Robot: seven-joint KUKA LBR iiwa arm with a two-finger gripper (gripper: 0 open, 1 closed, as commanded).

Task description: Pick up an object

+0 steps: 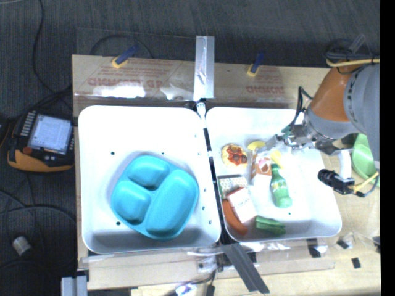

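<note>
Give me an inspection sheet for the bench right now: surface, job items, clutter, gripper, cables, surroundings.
Surface: wooden bench with left bin and right bin side by side.
Job's things: right bin holds a green bottle, pizza slice toy, small white box and green piece, bunched at its left half.
Clutter: teal divided tray in the left bin.
Gripper: gripper over the right bin's upper part; nothing seen between its fingers.
Cables: black cables on the floor at left.
Surroundings: dark carpet; handheld pendant left of the bench.

Reddish print on the plastic sheet (148, 79), unreadable.
</note>
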